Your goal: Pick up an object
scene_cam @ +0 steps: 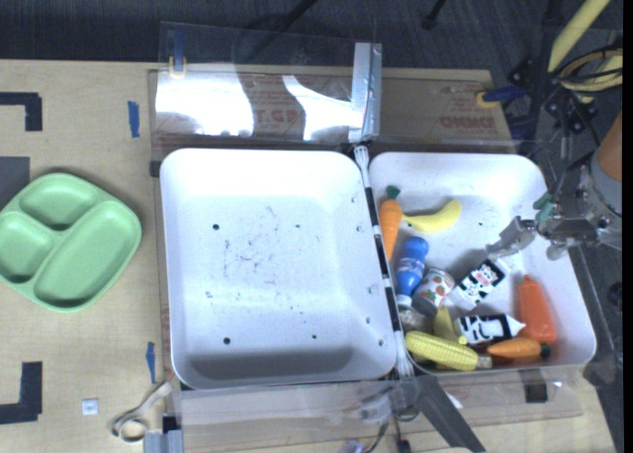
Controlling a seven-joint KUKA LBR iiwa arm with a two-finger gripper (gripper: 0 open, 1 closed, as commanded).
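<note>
From my remote seat I see the gripper hanging over the right bin, near its right wall, and I cannot tell how it is set, since the metal parts blur together. Nothing shows clamped in it. Just below and to the left of the gripper lies a black-and-white cow toy, and further below sits a second black-and-white toy. Below the gripper, along the bin's right side, lies an orange carrot. To its left rests a yellow banana, touching another carrot against the divider, with a blue bottle and a small can beneath them. A corn cob lies lowest. Far to the left stands the left bin, and beyond it a green divided plate rests on the bench.
</note>
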